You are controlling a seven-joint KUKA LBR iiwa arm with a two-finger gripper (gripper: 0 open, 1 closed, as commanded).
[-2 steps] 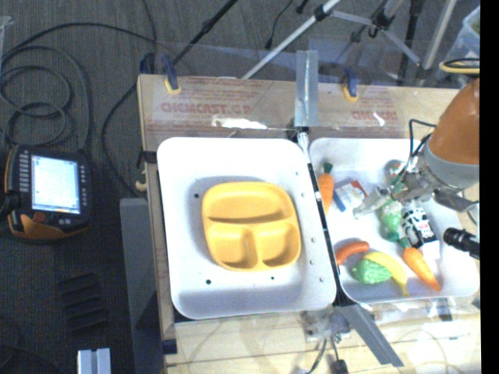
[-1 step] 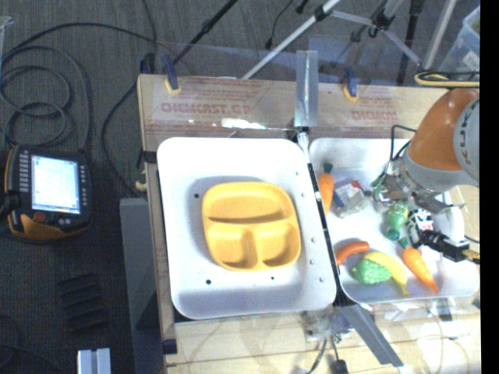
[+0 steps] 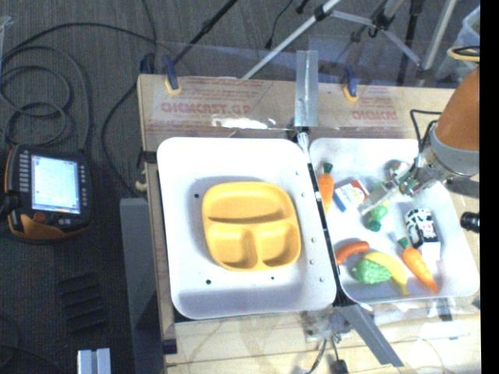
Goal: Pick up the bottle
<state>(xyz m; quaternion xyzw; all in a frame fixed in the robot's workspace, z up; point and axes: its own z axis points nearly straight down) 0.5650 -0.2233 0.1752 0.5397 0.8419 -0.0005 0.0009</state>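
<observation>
1. Bottle (image 3: 376, 213): a small clear-bodied bottle with a green cap lies on its side in the right bin (image 3: 460, 283), toward the bin's middle. Its long axis runs on a diagonal, cap end near-left, the other end pointing far-right toward the hand.

2. Hand (image 3: 407, 179): it sits just far-right of the bottle, close above the bin floor, at the end of the grey arm (image 3: 460, 131) with its orange band. So the bottle lies near-left of the hand, close by, perhaps touching at its far end. Whether the hand is spread or closed cannot be made out, and nothing is plainly gripped in it.

3. Judgement: a clean pick probably calls for a short shift near-left and a grip across the bottle's narrow width, not along its length.

4. Neighbours in the right bin:
   - a small white and red carton (image 3: 351, 194) just left of the bottle;
   - a toy carrot (image 3: 325, 184), smooth orange with a green top, by the left wall;
   - a black-and-white milk carton (image 3: 422, 229) to the right;
   - a second carrot (image 3: 419, 263), a banana (image 3: 390, 265), a green leafy toy (image 3: 370, 272) and a red sausage-like piece (image 3: 350, 249) nearer.

5. Left bin (image 3: 175, 209): it holds a yellow divided plate (image 3: 251, 225), glossy plastic, well apart from the bottle.

6. Counter (image 3: 234, 104): bare wood beyond the bins.
</observation>
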